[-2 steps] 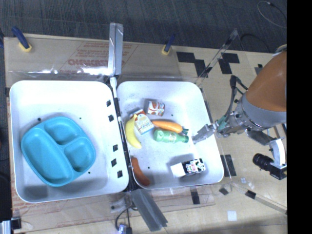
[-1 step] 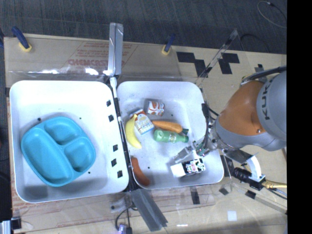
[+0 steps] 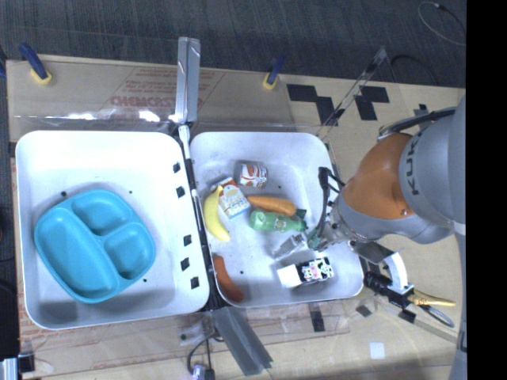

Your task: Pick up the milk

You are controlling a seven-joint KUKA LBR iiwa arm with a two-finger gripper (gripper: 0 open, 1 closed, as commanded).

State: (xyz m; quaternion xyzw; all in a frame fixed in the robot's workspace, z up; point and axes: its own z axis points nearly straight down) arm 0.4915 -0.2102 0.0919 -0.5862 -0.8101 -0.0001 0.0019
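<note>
Milk (image 3: 306, 272) nr fingers (image 3: 288, 245), rt bin (image 3: 295, 142).

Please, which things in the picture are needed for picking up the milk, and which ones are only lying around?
For the job:
- milk carton, white with black patches, near the front of the right bin
- gripper, just above the carton

Lying about:
- banana
- carrot
- green bottle
- small can
- small box
- sausage
- blue divided plate in the left bin
</note>
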